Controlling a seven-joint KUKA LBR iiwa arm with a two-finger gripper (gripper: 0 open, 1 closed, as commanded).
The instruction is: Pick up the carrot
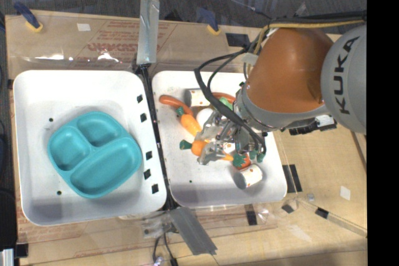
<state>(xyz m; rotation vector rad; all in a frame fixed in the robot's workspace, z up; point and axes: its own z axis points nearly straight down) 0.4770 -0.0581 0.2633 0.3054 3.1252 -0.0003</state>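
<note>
An orange carrot point(189, 122) with a green top lies slanted in the middle-left of the right bin point(187, 187). A second small orange piece with a green end point(197, 147) lies just below it. My gripper point(214, 145) hangs low over the bin, right beside that small piece and just right of the carrot's lower end. The arm's large orange and grey wrist point(290, 78) hides the bin's right part. I see nothing clearly held in the gripper.
A thin orange strip point(169, 99) and a small white box point(198, 97) lie at the bin's back. A white cup-like object point(248, 177) lies at the front right. A teal divided plate point(93, 152) sits in the left bin point(37, 90). Black cables point(206, 75) loop above.
</note>
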